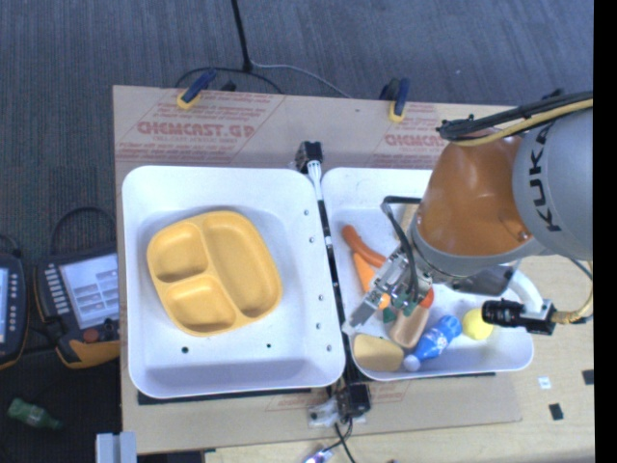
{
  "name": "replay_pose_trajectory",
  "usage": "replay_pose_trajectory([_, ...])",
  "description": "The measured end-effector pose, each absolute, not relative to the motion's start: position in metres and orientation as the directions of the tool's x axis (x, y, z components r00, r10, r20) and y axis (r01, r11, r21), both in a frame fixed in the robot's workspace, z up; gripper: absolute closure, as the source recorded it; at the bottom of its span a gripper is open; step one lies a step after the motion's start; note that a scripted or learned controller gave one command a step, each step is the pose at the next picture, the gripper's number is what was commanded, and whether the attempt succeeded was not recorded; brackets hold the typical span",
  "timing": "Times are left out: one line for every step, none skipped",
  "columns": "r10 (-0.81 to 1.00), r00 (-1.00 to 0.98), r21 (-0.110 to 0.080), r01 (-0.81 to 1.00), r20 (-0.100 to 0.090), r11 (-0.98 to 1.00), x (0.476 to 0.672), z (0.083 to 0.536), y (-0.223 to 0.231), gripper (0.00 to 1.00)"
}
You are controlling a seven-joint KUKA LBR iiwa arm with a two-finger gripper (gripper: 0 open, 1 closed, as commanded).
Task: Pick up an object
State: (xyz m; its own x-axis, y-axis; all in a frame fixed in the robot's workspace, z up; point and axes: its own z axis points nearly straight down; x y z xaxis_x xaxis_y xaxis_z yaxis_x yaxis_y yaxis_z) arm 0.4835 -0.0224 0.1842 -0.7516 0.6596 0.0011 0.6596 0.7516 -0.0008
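Carrot (362, 255) half-hidden under arm (482, 210)

Arm (501, 191) reaching from right, pincer (388, 295) pointing down-left.

Both bins look like smooth white plastic with a slight sheen: the left bin (145, 355) and the right bin (501, 360). The yellow divided tray (212, 270) is matt plastic. The tabletop (280, 128) at the upper middle of the frame appears as raw brown board, printed in red. The arm (525, 196) at the right has a glossy orange band and smooth grey casing. The floor (96, 27) is dark, rough carpet.
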Motion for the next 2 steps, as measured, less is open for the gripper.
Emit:
replay_pose_trajectory([0.415, -0.91, 0.0, 0.415, 0.0, 0.91, 0.488, 0.184, 0.019, 0.0])
replay_pose_trajectory([0.123, -0.992, 0.001, 0.123, -0.001, 0.992, 0.526, 0.184, 0.064, 0.0])
